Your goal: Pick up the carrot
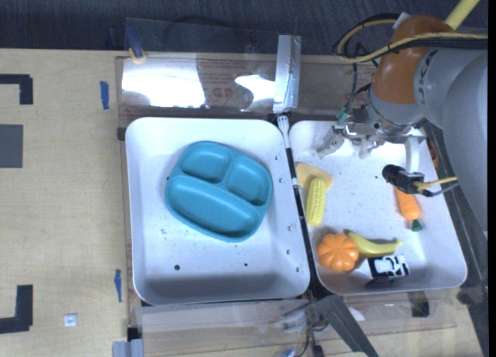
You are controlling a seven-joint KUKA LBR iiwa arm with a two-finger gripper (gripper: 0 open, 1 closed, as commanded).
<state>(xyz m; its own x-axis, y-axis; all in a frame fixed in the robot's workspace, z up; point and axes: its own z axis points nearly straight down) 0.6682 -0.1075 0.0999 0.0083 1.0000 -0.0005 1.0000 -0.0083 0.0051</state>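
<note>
At the far end of the right bin (446, 251), the gripper (346, 143), fingers spread, nothing between them. By that bin's right wall, apart from the gripper, the carrot (408, 205), lying flat. Nearer the left wall, corn (315, 200), pumpkin (338, 252), banana (373, 245). In the left bin (155, 255), a blue plate (219, 189).

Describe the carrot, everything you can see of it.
The carrot is a small, stubby, smooth orange piece that looks like a plastic toy, with a dark green stub at its near end. It lies flat on the floor of the right bin, close to its right wall and pointing roughly front to back at a slight tilt. No other item in the bin touches it: the banana lies apart to its near left. The gripper hovers away, toward the bin's far left.
</note>
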